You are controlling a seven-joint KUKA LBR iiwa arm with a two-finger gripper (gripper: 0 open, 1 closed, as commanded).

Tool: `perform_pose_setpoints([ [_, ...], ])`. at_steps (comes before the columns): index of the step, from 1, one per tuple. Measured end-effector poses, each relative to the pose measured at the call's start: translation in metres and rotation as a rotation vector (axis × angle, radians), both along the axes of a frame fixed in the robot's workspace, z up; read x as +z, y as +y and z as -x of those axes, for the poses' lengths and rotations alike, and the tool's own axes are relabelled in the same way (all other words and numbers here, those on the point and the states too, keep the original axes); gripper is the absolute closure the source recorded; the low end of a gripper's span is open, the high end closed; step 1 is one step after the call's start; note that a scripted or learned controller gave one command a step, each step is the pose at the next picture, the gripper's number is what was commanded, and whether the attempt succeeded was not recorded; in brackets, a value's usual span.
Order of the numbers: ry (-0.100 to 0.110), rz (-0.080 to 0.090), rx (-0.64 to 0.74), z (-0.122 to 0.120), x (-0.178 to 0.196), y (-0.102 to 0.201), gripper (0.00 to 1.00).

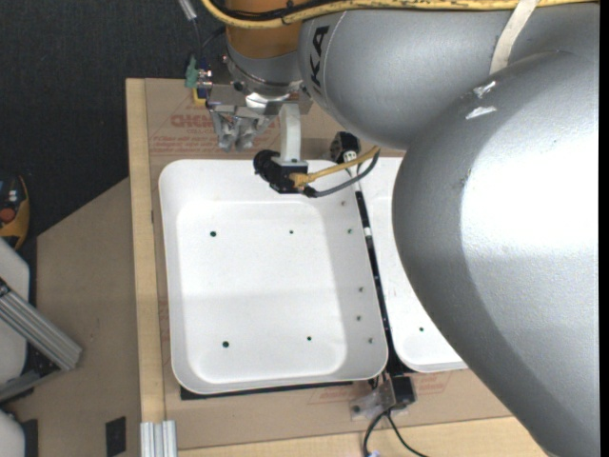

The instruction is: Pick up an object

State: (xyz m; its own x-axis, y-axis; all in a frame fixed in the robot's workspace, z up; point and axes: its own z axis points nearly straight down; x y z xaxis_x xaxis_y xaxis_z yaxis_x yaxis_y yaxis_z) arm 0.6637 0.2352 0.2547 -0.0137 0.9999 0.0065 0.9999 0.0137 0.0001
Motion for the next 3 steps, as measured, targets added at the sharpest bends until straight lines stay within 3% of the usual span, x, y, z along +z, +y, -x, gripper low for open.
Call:
perform_pose_setpoints([
  [1, -0.002, 0.005, -0.013, 0.011, 0.024, -0.011, 1.00],
  [2, -0.008, 0.007, -0.019, 0.009, 0.068, -0.065, 1.00],
  [3, 0.009, 0.007, -0.010, -0.001, -0.025, -0.020, 1.00],
])
